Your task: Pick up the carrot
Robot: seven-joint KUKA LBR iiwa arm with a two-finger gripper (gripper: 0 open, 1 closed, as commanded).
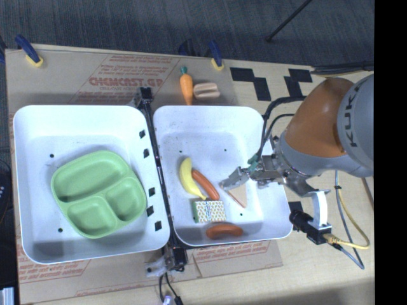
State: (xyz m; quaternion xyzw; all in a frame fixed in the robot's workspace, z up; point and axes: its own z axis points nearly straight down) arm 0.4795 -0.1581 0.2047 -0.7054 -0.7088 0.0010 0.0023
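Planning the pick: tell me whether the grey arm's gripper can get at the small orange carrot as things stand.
Probably yes: the small orange carrot lies outside the bins with only a tan bun beside it; the gripper must clear the right white bin.

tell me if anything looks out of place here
Yes: the carrot lies outside both bins, on the cardboard behind the right bin, next to a small bun. The gripper is down inside that bin, near the banana, well away from it.

Arm (331,132) cut off at right edge.
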